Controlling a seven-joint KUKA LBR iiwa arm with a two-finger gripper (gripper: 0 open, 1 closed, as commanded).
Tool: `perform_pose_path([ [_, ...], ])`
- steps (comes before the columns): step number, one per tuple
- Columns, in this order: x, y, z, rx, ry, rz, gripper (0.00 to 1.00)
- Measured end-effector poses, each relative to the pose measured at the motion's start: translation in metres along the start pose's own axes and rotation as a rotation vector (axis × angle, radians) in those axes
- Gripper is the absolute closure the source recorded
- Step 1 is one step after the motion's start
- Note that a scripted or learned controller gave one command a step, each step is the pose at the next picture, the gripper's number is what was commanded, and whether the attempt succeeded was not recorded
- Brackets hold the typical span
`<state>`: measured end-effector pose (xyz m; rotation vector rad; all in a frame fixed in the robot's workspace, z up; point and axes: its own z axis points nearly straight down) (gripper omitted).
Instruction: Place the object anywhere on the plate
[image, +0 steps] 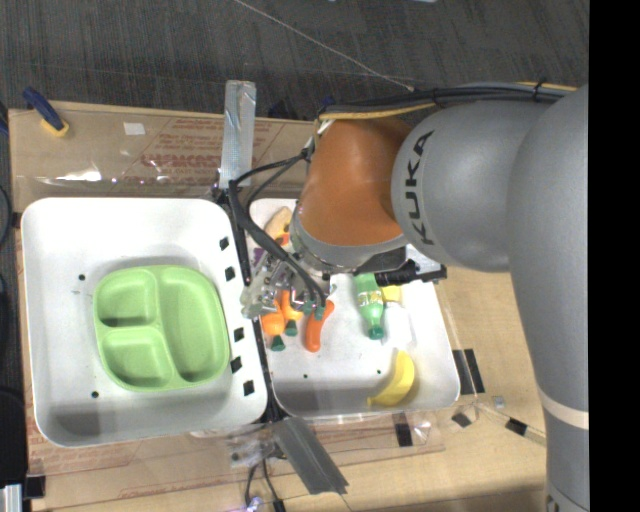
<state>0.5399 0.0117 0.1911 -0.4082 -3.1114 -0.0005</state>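
A light green plate with three compartments lies in the left white bin. In the right bin, two orange carrots lie side by side, one to the right of the other. My gripper hangs low at the right bin's left wall, just above and touching the area of the left carrot. The arm's wrist and orange band cover the bin's back part. Whether anything is held is hidden by the gripper body.
A green bottle with a yellow label lies right of the carrots. A yellow banana rests near the right bin's front corner. A pale yellowish item peeks out at the bin's back left. The bins' shared wall separates gripper and plate.
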Motion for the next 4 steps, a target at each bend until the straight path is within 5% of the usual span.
perform_pose_path([
  [1, 0.0, -0.001, 0.0, 0.001, -0.001, 0.001, 0.0],
  [2, 0.056, -0.03, -0.076, -0.002, -0.011, 0.016, 0.0],
  [3, 0.048, -0.07, 0.001, 0.001, 0.002, 0.309, 0.0],
  [4, 0.044, -0.078, -0.031, -0.001, -0.006, 0.54, 0.0],
])
